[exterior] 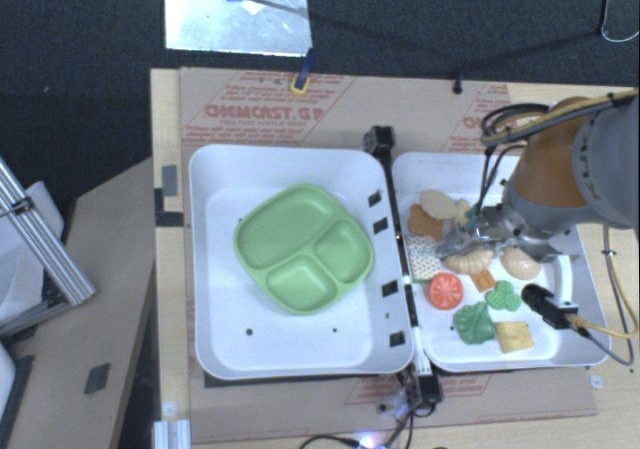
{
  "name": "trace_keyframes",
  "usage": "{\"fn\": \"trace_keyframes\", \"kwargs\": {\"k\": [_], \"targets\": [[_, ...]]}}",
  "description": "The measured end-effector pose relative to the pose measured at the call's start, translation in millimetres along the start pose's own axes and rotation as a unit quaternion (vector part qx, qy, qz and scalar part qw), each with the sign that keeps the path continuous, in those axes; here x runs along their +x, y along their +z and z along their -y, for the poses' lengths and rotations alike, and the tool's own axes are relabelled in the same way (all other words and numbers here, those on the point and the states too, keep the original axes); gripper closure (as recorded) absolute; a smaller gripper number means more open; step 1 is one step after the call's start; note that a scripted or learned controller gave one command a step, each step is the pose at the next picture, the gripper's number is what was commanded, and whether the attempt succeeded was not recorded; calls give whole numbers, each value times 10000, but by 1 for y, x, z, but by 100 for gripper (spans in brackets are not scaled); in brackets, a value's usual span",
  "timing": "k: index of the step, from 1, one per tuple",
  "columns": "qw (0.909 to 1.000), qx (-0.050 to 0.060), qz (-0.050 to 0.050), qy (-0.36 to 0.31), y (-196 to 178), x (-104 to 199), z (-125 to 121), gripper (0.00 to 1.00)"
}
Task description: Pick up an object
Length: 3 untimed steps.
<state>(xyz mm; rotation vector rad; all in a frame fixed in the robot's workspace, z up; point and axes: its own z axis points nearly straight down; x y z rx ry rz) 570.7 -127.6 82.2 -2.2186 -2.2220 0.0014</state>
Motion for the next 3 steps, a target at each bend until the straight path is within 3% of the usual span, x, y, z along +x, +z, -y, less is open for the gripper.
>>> {"fn": "trace_keyframes", "kwargs": {"k": [1, 3], "targets": [[10000, -26, 4, 6, -13, 0, -1, 100], [10000, -40, 7, -18, -116, 8, -9, 100]]}}
